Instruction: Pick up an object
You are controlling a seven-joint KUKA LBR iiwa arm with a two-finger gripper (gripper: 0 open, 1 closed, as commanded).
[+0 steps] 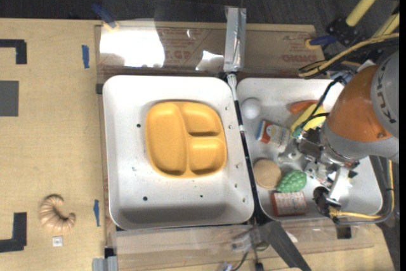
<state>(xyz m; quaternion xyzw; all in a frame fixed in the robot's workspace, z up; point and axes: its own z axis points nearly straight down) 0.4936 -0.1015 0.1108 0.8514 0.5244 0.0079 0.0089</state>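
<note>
the pincer [303, 160] is low in the right bin [371, 200], at the end of the grey arm [361, 114] with its orange band; whether it is open or closed cannot be told from this slant. just below it lies a green knobbly toy [292, 181], close enough that contact cannot be judged. to the left of that toy sits a round tan piece [267, 172], and below the toy a small red-labelled can [289, 202] lies on its side. up and left of the pincer is a white and red carton [271, 132], with a white ball [250, 108] beyond it and an orange item [302, 106] above. further left, the left bin [120, 155] holds a yellow divided tray [186, 138]. far left on the surface [44, 136] rests a curled pink toy [56, 212].
</note>
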